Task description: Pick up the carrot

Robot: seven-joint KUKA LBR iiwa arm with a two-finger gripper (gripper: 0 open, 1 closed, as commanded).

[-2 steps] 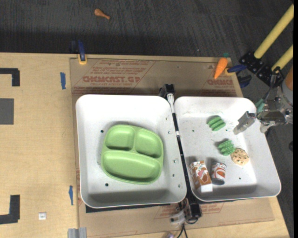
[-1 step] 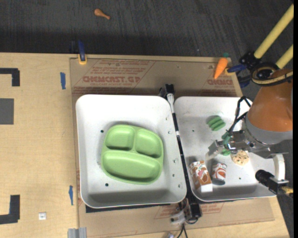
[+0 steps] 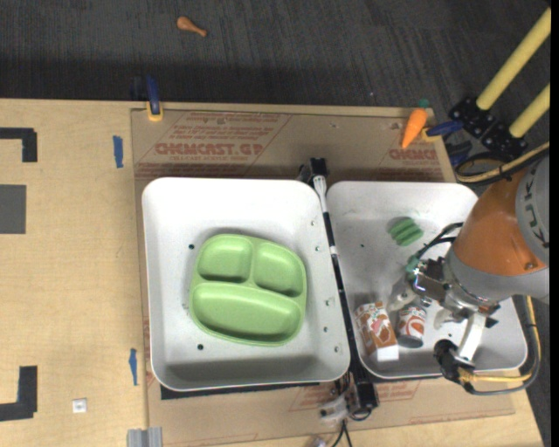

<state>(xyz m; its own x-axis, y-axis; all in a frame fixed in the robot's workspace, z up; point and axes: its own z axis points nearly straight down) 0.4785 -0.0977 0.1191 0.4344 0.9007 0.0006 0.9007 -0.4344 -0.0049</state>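
An orange, tapered, carrot-like piece with a green tip lies on the cardboard just beyond the far edge of the right bin, next to a blue clamp. My gripper is low inside the right bin, well to the near side of that piece. It hangs over a small red and white can. Beside the can stands a red and white carton. I cannot make out anything held in the gripper.
A green ridged item lies in the right bin's far part. The left bin holds a green divided tray. A small orange object lies on the dark floor at the top. Yellow poles stand at the top right.
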